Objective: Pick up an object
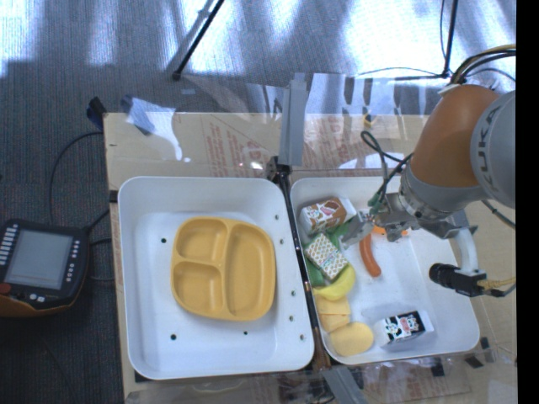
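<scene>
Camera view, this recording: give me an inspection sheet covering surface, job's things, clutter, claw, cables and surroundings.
Surface: bench with left bin and right bin side by side.
Job's things: in right bin, sausage, banana, patterned box, snack box, milk carton, pale yellow pieces.
Clutter: yellow divided tray in left bin.
Claw: over right bin, above the sausage; fingers unclear.
Cables: black leads along arm.
Surroundings: handheld controller on floor at left; tripod leg behind.

Surface (210,141): tan board. Two shallow white bins rest directly on it, side by side and touching: left bin (143,225), right bin (446,326).
</scene>
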Controlling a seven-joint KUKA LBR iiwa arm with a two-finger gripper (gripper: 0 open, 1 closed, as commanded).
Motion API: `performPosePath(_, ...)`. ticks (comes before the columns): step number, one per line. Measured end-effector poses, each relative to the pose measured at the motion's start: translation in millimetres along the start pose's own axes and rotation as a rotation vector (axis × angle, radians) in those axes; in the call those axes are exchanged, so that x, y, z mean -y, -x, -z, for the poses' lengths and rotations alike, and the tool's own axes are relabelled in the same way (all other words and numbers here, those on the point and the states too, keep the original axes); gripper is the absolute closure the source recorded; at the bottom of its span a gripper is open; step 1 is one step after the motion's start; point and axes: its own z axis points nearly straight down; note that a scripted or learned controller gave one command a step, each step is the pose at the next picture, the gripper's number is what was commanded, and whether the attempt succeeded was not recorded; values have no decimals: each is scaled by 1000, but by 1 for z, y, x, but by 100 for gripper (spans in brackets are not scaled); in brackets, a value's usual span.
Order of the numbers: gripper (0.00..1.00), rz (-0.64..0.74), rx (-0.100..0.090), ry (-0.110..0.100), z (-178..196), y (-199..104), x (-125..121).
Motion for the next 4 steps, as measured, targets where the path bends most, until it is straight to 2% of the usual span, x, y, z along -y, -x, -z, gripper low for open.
performPosePath(1,0,-171,-1,-1,-97,37,-2)
performPosePath(2,100,-173,-3,-6,-91,38,-2)
performPosePath(3,100,-6,1,9,7,-26,-49)
performPosePath(4,100,-1,1,-3,-24,-3,-33)
